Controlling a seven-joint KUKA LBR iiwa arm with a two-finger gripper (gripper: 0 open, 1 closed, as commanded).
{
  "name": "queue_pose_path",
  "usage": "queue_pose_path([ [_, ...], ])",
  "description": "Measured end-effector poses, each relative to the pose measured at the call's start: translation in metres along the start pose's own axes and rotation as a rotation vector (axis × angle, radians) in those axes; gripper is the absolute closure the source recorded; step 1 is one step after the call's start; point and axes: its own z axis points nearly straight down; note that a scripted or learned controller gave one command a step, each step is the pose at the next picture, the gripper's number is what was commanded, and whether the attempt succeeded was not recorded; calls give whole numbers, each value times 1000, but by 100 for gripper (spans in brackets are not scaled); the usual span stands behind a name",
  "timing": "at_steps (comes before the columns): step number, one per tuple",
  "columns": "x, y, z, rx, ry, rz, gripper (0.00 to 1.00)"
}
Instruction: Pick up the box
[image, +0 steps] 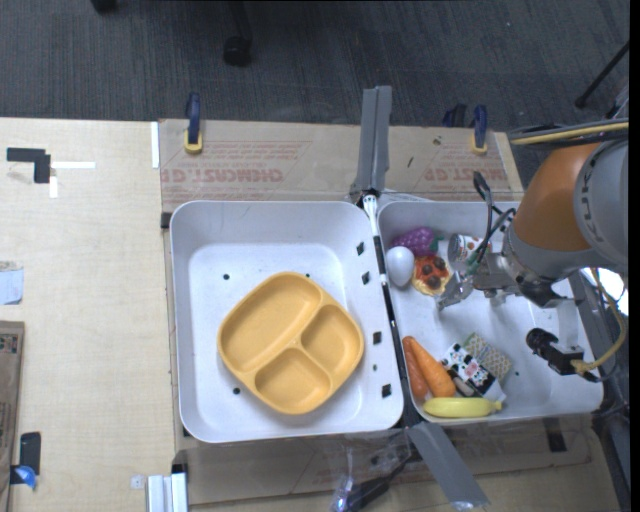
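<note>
Cardboard, patterned box (476, 362) lies in right bin (540, 400), touching carrot (428, 368), near banana (462, 407). Likely light, stiff, crushable; grip across the short sides. Pincer (455, 290) hovers above, apart; can't tell its opening, holds nothing visible.

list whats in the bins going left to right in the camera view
yellow divided plate → white egg → orange carrot → end effector → patterned box
</note>
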Motion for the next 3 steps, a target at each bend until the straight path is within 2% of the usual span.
queue_pose_path([
  [1,-19,38,-19,0,0,363,0],
  [2,-34,87,-19,0,-1,449,0],
  [3,-66,58,-11,-3,0,415,0],
])
